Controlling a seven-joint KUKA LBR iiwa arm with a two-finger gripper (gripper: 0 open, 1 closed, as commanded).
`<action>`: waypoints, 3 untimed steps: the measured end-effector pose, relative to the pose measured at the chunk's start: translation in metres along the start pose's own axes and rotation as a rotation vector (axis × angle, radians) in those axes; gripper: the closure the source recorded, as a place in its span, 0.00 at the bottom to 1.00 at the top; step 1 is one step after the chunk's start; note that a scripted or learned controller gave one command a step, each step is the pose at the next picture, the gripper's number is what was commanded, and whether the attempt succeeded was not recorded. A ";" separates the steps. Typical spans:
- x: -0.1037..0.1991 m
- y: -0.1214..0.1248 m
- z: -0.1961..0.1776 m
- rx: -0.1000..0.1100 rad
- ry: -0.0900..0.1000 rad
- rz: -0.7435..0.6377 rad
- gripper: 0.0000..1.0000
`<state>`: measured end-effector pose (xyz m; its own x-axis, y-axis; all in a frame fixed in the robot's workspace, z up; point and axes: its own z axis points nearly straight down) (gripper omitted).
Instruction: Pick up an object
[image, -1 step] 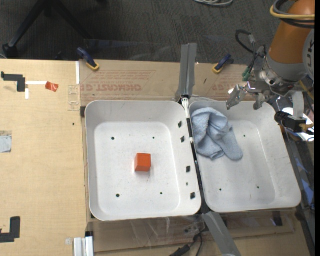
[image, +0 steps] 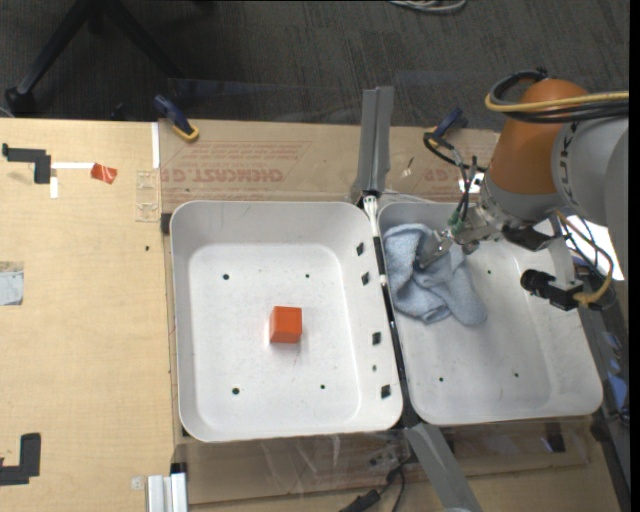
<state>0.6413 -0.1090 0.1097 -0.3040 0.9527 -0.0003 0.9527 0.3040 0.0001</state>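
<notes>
Camera view: the one camera looks down at a slant on the bench with both bins.
Left bin (image: 190, 300): shallow, white, with rounded corners; some small dark holes are in its floor.
Orange block (image: 286, 325): a small cube; it stands alone near the middle of the left bin floor, well apart from all the walls.
Right bin (image: 540, 390): same kind of white bin, just beside the left bin; they meet along a middle edge with small dark clips.
Cloth (image: 425, 278): a light blue-grey towel, crumpled, in the far left part of the right bin, close to the wall shared with the left bin.
Arm (image: 590, 160): grey, with an orange band (image: 530, 135); it comes in from the right side and bends down over the far part of the right bin. Black and yellow cables run along it.
Gripper (image: 438, 250): it is low, at the upper right part of the cloth, and its tips touch or press into the folds. Whether the tips are spread or closed on the fabric, I cannot tell; they are small and dark against the cloth.
Grip: no cloth is clearly seen between the tips, and the cloth lies on the bin floor.
Bench (image: 80, 330): light wood on the left, with a small red piece (image: 103, 173) near the far left.
Cardboard (image: 260, 160): a brown sheet with mirrored print, behind the bins.
</notes>
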 end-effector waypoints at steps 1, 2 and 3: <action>0.006 0.004 0.012 -0.007 -0.004 -0.035 0.00; 0.034 0.030 -0.083 -0.004 -0.003 -0.503 0.00; 0.011 -0.014 0.014 -0.002 -0.001 -0.436 0.00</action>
<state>0.6247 -0.1026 0.0960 -0.6780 0.7350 -0.0020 0.7350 0.6780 0.0014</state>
